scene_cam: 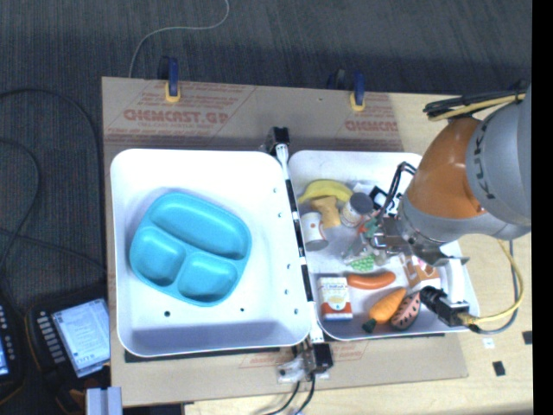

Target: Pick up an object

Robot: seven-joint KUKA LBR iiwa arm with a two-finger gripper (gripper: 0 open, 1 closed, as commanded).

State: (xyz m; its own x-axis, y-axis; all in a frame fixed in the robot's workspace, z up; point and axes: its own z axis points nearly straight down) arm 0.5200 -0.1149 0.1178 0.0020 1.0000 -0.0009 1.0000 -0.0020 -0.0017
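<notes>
My gripper [377,232] is down in the right bin [304,258], among a heap of small toys. Close around it lie a yellow banana [323,192], a small bottle with a grey cap [357,207], a green-and-white piece [365,264] and an orange sausage [370,279]. The wrist and the orange band of the arm [445,180] cover the bin's right side. I cannot make out anything held.
The left bin [147,322] holds a blue three-part tray [188,246]. At the right bin's front lie a small box [334,296], a carrot [385,304] and a watermelon slice [407,311]. A white cup [311,226] stands by the divider. Clamps [172,76] hold the board's far edge.
</notes>
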